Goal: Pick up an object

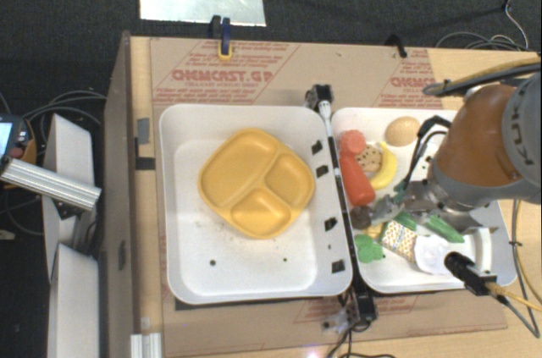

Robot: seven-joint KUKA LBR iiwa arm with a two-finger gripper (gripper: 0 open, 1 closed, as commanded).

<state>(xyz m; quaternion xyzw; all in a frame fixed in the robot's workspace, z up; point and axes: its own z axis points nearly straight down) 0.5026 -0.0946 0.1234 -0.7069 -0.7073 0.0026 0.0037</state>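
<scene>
The grey arm (487, 149) with its orange band reaches into the right bin (508, 263), and its gripper (405, 206) hangs low over the clutter; whether the jaws are spread or pressed together cannot be told. Well to their left, the yellow divided plate (257, 182) lies in the left bin (186, 263). Just left of the jaws lies a red pepper (356, 179), its long axis running up-bin to down-bin. Below them sits a green toy (369, 248).

grey arm (495, 149) with broad orange band
</scene>
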